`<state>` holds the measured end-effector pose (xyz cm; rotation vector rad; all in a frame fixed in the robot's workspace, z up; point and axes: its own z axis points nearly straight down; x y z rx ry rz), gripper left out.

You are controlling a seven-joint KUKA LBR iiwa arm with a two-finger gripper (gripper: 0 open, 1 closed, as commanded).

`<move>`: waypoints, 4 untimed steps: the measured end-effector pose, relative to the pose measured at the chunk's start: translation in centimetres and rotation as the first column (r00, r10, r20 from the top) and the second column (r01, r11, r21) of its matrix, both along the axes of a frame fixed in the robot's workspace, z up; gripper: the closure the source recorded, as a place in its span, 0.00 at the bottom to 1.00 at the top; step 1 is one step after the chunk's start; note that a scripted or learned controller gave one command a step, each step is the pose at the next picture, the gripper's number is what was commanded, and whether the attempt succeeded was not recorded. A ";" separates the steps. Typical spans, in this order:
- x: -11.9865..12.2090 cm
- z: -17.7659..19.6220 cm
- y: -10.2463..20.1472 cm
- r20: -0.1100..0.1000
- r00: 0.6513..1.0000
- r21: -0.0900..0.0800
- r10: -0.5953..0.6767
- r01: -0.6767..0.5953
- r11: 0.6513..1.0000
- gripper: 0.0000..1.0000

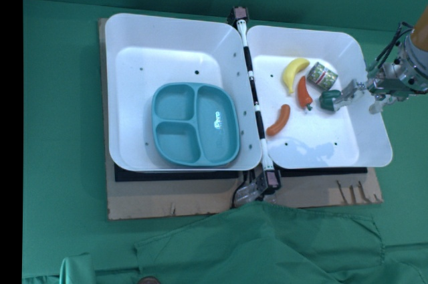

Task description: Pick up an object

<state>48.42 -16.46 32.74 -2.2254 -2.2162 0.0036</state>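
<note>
The right bin (374, 142) holds a yellow banana (294, 72), a small round can with a green label (323, 75), a red chili pepper (304, 93), an orange sausage (278, 120) and a small dark green object (328, 101). My gripper (360, 103) hangs over the bin's right side, open. Its left finger (346, 97) touches or nearly touches the dark green object, which lies outside the fingers, not between them.
The left bin (134, 42) holds a teal divided plate (195, 123). A black-and-white rail (253, 85) with clamps runs between the bins. Green cloth lies bunched along the bench's front edge (267, 242).
</note>
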 end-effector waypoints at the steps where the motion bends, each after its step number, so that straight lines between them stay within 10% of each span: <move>1: 5.6 -13.9 1.4 0.006 1.000 -0.002 0.001 -0.001 1.000 0.00; 2: 5.8 -12.9 1.2 0.010 1.000 -0.006 -0.003 0.003 1.000 1.00; 3: 9.3 3.3 -2.3 0.003 1.000 -0.003 0.001 -0.001 1.000 1.00; 4: 13.9 2.0 2.4 0.004 1.000 -0.002 0.002 -0.002 1.000 1.00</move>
